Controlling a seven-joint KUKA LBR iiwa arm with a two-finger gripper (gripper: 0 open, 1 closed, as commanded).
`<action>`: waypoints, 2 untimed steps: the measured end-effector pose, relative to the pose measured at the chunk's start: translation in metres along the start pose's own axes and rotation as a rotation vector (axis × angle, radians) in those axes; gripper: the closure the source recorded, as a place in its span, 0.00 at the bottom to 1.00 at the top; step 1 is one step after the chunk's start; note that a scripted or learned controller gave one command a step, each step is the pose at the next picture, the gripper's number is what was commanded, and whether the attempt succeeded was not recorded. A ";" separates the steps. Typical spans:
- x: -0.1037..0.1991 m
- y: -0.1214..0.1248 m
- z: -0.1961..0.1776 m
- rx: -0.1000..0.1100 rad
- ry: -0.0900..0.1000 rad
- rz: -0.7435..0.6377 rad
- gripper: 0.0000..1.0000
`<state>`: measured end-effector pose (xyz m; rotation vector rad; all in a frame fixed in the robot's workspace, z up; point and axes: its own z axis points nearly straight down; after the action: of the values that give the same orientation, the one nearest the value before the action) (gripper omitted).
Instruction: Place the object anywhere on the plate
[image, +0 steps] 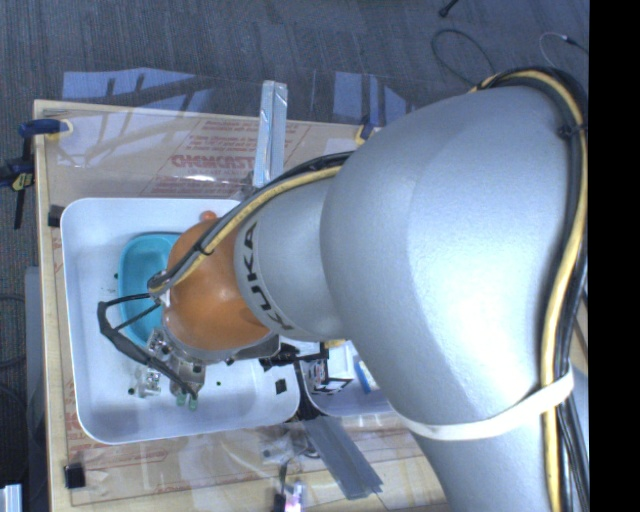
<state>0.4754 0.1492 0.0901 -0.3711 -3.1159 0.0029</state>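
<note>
Camera view, looking down at a slant: huge grey arm (450, 260) sweeping in from 3 o'clock, covering most of the right side, orange band (205, 290) above the wrist sitting near centre-left. Left white bin (85, 300) on the tabletop (150, 150), its rim showing at 9 o'clock and along 7 o'clock. Blue-teal plate (140, 275) inside that bin, at about 9 o'clock of the orange band, partly hidden under the wrist. End effector (175, 385) low over the bin floor at roughly 7 o'clock of the band, green-tipped at its lower end; open or closed, cannot tell. Object for the plate: not identifiable, possibly hidden beneath the arm. Black cable (120, 320) looping from the wrist across the plate. Second bin (335, 400) peeking out at 6 o'clock under the arm.
</note>
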 end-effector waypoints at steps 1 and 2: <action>-0.052 -0.106 -0.103 -0.003 -0.006 0.052 1.00; -0.025 -0.081 -0.100 -0.001 0.000 0.191 1.00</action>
<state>0.4809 0.0651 0.1907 -0.6664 -3.0668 0.0023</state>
